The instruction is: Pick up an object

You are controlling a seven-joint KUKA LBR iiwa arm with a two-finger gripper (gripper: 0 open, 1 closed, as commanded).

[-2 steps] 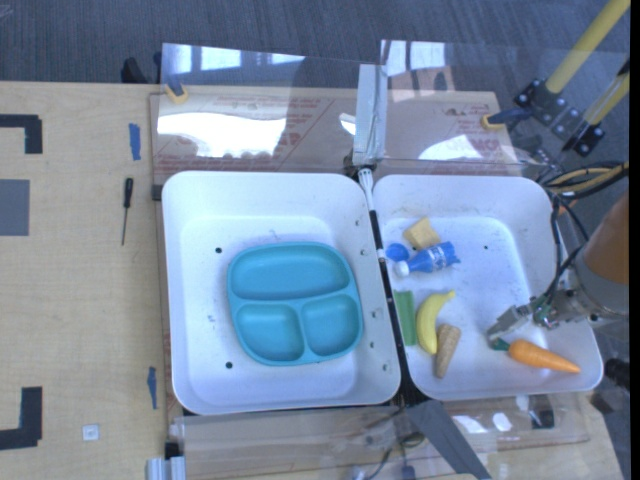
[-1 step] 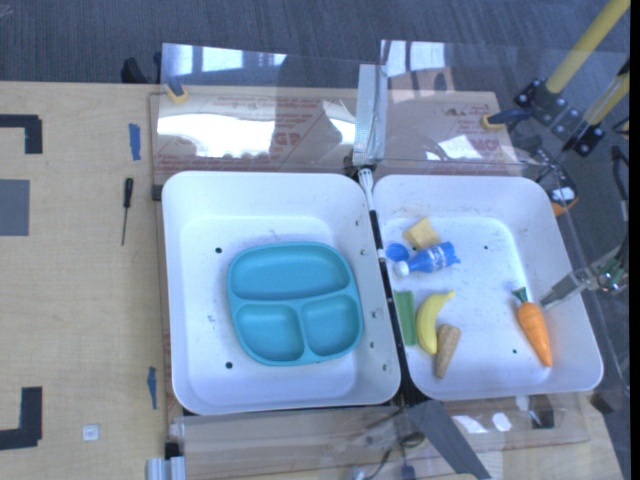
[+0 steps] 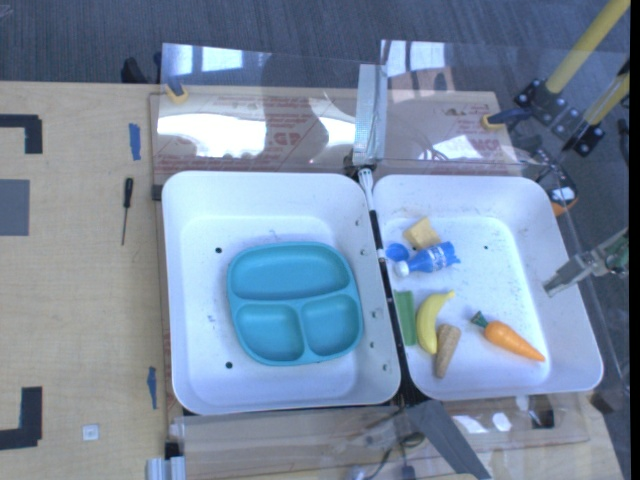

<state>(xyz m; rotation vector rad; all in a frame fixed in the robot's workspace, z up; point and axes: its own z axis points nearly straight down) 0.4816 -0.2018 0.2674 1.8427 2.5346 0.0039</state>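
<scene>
Gripper (image 3: 585, 268) sat at the right bin's (image 3: 570, 368) far edge; I couldn't tell its state. The carrot (image 3: 510, 339) lay nearest, just left and below. I'd descend square across its body, clear of the banana (image 3: 430, 320).

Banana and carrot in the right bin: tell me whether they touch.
Apart. The camera view shows the banana lying left of the carrot, with a strip of bare white floor of the right bin plainly between them.
</scene>
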